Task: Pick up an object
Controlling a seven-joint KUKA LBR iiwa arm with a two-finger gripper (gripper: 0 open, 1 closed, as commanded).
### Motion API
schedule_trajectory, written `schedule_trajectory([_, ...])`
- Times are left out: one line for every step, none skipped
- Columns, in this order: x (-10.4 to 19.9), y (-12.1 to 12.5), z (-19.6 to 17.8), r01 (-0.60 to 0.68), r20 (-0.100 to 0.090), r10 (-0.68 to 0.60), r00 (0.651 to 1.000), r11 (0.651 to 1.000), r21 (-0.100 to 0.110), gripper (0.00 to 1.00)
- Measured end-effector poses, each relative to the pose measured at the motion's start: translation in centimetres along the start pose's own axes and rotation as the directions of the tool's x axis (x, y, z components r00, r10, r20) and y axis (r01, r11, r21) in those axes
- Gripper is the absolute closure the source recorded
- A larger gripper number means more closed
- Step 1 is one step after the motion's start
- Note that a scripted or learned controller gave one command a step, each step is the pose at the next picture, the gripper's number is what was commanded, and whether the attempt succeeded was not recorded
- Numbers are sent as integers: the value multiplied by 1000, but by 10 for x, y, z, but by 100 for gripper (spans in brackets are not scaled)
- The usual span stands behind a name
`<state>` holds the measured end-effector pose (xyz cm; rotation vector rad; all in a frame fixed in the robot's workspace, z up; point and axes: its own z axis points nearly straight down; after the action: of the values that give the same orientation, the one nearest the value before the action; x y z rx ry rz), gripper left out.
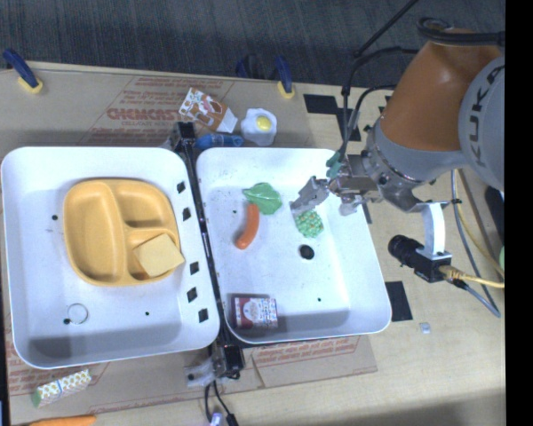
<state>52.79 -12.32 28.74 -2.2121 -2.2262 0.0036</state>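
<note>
The green studded object (309, 224) lay in the right bin (355, 282) at about two o'clock from its centre, its upper edge partly hidden by the gripper (309, 197) just above it, whose fingers were too blurred to tell wide from narrow or whether they touched it.

Yellow divided tray (98, 229) — left bin (27, 327)
</note>
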Motion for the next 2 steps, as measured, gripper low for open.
schedule_trajectory([22, 35, 156, 291, 0, -291, 957, 957, 1, 0])
schedule_trajectory([26, 74, 196, 511, 2, -511, 859, 859, -2, 0])
